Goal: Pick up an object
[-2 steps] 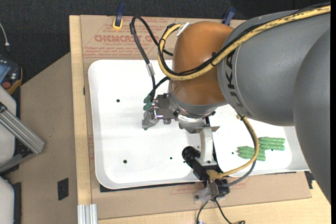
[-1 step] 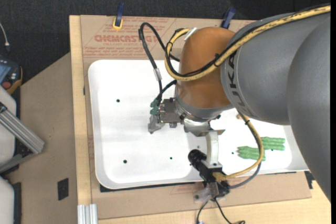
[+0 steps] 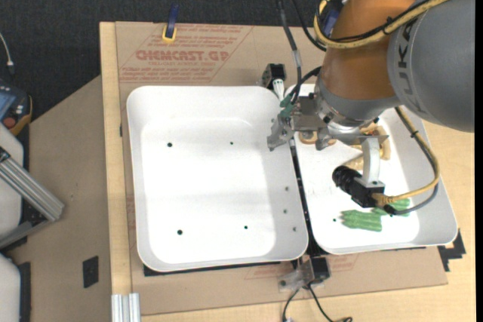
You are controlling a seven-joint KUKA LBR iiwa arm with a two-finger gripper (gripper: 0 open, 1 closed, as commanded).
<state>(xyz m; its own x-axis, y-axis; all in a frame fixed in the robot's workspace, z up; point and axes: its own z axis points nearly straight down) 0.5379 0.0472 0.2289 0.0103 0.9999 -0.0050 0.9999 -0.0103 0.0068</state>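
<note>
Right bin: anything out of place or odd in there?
Nothing stands out. The right-hand shallow white bin sits square beside the left one; a green ridged object lies flat near its front edge, with tan pieces partly hidden under the arm.

We see two bins side by side on the bench (image 3: 189, 49): the left bin (image 3: 151, 185) and the right bin (image 3: 430, 226). Near the right bin's front edge lies a ridged object (image 3: 364, 221), with the arm (image 3: 392, 41) over its rear half.
</note>
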